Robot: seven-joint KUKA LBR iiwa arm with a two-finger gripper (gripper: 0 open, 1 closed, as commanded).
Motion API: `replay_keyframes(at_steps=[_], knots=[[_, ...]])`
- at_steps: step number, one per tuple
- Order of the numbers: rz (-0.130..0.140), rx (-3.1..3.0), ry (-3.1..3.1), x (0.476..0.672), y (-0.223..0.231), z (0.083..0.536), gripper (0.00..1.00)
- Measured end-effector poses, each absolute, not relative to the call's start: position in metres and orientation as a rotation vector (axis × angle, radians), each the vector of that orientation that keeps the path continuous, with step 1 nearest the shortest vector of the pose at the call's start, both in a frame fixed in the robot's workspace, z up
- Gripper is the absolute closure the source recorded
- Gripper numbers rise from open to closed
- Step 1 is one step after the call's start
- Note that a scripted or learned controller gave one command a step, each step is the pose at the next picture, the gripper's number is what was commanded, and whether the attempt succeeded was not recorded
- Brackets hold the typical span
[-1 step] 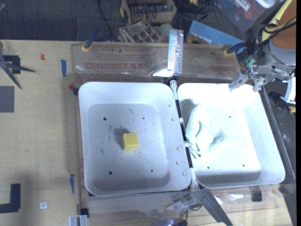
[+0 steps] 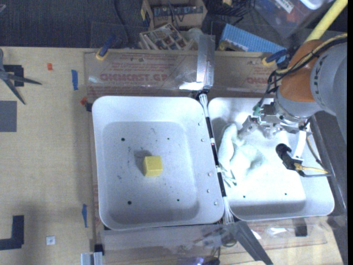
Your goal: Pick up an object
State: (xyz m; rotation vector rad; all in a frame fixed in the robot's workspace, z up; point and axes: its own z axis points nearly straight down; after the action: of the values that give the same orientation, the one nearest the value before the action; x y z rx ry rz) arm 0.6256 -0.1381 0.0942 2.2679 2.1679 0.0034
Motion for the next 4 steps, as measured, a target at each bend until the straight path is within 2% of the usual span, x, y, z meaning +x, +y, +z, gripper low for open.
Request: replay_keyframes(at_steps=[1, 2, 3, 4], knots=[[0.007, 2.266, 2.164, 0.627, -0.138, 0.105, 1.0], [0.0, 2.656, 1.676, 0.667, -0.082, 0.186, 1.0], [-0.002, 2.448, 1.972, 0.634, -0.06, 0.207, 1.0], [0.002, 2.549, 1.831, 0.666, -0.069, 0.185, 1.0]])
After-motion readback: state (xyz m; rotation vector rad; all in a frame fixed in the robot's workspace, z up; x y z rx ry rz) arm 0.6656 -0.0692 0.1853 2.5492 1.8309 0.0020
